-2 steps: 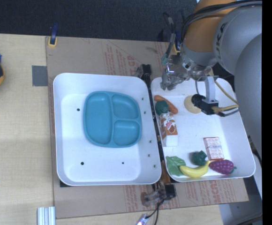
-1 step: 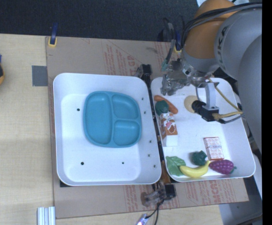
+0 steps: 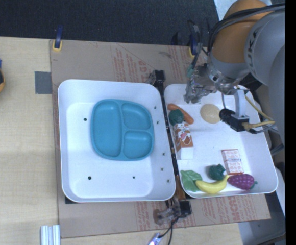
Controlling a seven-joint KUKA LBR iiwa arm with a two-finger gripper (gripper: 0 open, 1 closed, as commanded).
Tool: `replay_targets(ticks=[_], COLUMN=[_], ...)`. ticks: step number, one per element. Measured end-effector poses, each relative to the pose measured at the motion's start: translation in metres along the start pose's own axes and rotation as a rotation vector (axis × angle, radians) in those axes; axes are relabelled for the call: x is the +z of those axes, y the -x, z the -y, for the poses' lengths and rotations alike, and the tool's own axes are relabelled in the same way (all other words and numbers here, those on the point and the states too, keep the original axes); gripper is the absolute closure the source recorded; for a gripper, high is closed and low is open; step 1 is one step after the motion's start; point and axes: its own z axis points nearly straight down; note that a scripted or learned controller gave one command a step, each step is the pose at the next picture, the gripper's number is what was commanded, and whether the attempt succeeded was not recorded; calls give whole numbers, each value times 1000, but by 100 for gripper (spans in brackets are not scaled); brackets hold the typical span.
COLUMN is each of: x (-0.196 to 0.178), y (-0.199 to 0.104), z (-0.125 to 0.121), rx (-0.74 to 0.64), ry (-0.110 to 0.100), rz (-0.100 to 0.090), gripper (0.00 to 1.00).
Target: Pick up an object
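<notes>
Camera view shows you the gripper (image 3: 195, 93) low over the far left corner of the right bin (image 3: 252, 137), hanging from the grey arm (image 3: 260, 40) that comes in from the right. You cannot tell from this angle whether the tool is open or closed, and nothing can be made out in its grasp.

Just beside the tool, toward the arm, lies a cream egg-shaped piece (image 3: 209, 113). Just below the tool, nearer you, sit a toy carrot (image 3: 181, 113) and a dark green vegetable (image 3: 176, 117), touching each other. Further down from those is a small printed packet (image 3: 183, 137) along the bin's left wall.

Well apart from the tool, at the near end of the same bin, you see a green leaf (image 3: 190, 178), a yellow banana (image 3: 212, 186), a dark green piece (image 3: 217, 171), purple grapes (image 3: 241, 180) and a small red-and-white box (image 3: 232, 161).

To the tool's left, across the divider, the left bin (image 3: 74, 137) holds a blue sectioned plate (image 3: 122, 129).
</notes>
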Motion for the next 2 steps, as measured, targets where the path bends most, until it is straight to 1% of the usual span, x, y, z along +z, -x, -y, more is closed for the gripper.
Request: replay_targets(ticks=[1, 2], x=[-11, -11], y=[0, 0], z=[0, 0], rx=[-3, -3], ry=[-1, -1], rz=[0, 0], gripper=[100, 0])
